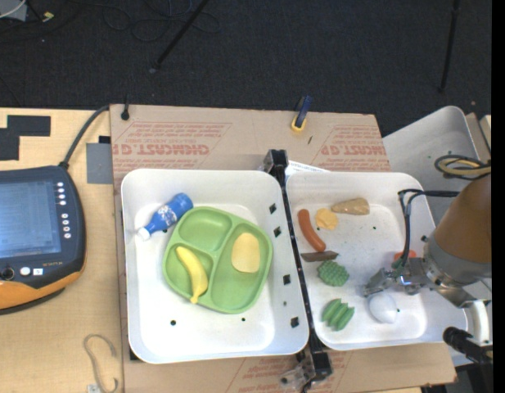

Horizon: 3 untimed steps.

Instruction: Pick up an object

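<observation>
The gripper (pixel 389 286) is low in the right bin (pixel 416 188), just above a small white egg (pixel 384 308). I cannot tell if its fingers are apart or together. Left of the egg are two bumpy green veggies (pixel 337 313), and farther up a red sausage (pixel 310 229).

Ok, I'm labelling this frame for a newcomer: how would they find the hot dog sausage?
Look in the right-hand white bin, on its left side by the divider between the bins. The sausage lies there at a slant, left of a small yellow piece; it is the only long, reddish-orange thing.
</observation>
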Tool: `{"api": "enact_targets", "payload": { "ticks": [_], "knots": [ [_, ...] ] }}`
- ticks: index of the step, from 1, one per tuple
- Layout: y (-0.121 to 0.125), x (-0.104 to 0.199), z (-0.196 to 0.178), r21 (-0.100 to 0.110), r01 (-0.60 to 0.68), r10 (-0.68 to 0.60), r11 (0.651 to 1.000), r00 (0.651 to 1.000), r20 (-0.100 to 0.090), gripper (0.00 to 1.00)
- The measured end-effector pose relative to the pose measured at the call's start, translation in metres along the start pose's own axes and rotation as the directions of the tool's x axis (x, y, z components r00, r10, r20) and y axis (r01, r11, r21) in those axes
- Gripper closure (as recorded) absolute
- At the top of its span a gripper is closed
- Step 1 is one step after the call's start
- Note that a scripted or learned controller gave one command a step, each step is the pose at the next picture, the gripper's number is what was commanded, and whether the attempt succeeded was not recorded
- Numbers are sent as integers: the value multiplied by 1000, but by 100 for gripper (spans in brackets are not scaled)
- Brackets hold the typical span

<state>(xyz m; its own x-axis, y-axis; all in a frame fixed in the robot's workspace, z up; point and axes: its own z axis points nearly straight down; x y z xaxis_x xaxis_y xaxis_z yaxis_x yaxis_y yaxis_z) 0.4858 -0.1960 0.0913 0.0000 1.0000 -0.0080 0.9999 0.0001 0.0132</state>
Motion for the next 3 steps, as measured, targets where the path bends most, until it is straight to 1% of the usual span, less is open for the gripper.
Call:
{"api": "enact_targets", "payload": {
  "ticks": [1,2,3],
  "knots": [
    [-5,1,-7,15,-7,7,1000,1000,-10,100],
    [-9,3,-51,13,-2,2,1000,1000,-8,100],
    [-6,-8,-107,10,-1,1,1000,1000,-7,100]
  ]
}}
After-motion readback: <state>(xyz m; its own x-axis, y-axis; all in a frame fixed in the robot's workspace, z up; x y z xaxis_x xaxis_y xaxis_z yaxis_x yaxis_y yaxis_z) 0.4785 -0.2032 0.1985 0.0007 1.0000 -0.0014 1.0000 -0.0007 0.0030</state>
